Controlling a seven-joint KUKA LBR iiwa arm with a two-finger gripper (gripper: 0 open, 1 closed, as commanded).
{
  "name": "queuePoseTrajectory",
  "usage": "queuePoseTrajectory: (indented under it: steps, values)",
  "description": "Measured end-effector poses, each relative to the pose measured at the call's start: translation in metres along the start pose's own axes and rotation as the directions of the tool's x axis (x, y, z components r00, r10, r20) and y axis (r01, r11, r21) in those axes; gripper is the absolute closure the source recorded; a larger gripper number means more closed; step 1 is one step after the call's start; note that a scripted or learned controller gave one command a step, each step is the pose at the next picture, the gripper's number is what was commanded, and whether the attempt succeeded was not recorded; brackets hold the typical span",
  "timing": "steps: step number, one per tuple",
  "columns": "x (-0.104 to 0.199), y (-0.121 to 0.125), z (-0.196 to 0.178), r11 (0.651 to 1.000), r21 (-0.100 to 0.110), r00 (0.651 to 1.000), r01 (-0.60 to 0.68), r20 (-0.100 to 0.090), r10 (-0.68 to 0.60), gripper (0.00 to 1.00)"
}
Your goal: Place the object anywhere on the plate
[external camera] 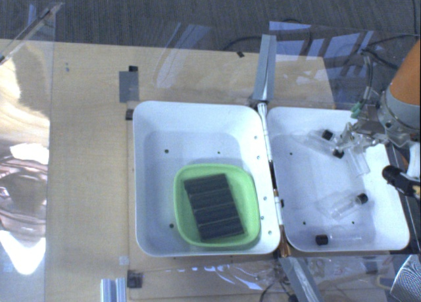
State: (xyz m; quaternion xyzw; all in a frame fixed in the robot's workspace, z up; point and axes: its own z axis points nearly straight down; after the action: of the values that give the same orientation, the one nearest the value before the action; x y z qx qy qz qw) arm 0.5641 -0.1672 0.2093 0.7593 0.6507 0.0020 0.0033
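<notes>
A pale wooden bench (85,162) stands on dark carpet, with clear shielding throwing reflections across its left side. Two shallow white bins sit side by side on it. The left bin (151,182) holds a green plate (247,195) toward its near edge, and on the plate lies a dark ribbed block (214,207), set slantwise and fully within the rim. The right bin (296,228) holds several clear plastic bottles with black caps, hard to separate against the white floor; one lies near the middle (339,205), another toward the far left (312,139). These appear to be the stock from which an object is to be drawn, so the plate is kept apart in the other bin as the destination. The gripper (348,137) is over the far right part of the right bin, low among the bottles. Whether it is apart, together or clamped on anything cannot be told. In my judgement the pick is not yet confirmed.
</notes>
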Motion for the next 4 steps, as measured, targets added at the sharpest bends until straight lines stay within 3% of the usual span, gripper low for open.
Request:
queuePoseTrajectory:
  steps: [1, 2, 3, 4]
  values:
    - [0.078, -0.043, -0.025, 0.994, 0.002, 0.994, -0.105, -0.002, 0.105, 1.00]
    - [0.125, -0.054, 0.022, 1.000, 0.004, 1.000, -0.018, -0.002, 0.018, 1.00]
    - [0.163, -0.078, 0.024, 0.995, 0.005, 0.995, 0.098, -0.003, -0.098, 1.00]
    - [0.163, -0.078, 0.024, 0.995, 0.005, 0.995, 0.097, -0.003, -0.097, 0.00]
